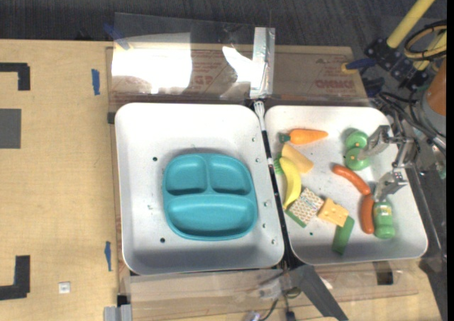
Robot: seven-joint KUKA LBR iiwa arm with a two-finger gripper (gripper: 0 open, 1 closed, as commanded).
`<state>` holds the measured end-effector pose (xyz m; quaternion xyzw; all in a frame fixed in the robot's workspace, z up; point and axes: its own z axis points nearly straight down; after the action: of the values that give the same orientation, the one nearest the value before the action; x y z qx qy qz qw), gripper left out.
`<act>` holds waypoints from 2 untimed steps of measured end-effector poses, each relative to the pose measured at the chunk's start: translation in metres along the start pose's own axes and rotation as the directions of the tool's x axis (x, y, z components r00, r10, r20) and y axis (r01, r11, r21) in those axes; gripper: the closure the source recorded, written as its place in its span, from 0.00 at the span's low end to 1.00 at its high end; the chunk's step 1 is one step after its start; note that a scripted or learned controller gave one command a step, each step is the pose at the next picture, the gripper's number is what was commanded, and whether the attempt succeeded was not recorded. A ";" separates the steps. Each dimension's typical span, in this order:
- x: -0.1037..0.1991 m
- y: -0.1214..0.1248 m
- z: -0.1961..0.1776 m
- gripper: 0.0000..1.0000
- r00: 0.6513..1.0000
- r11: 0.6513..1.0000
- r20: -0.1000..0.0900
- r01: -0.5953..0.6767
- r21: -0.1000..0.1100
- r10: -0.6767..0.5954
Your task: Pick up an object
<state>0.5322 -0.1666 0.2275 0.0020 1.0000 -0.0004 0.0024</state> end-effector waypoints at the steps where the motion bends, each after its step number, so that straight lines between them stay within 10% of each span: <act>1: -0.011 -0.024 0.126 0.00 0.982 0.982 -0.009 0.187 -0.006 -0.187; 2: -0.010 -0.029 0.138 0.00 0.992 0.992 0.003 0.123 0.000 -0.123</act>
<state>0.5429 -0.1956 0.0892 -0.0597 0.9982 -0.0002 0.0039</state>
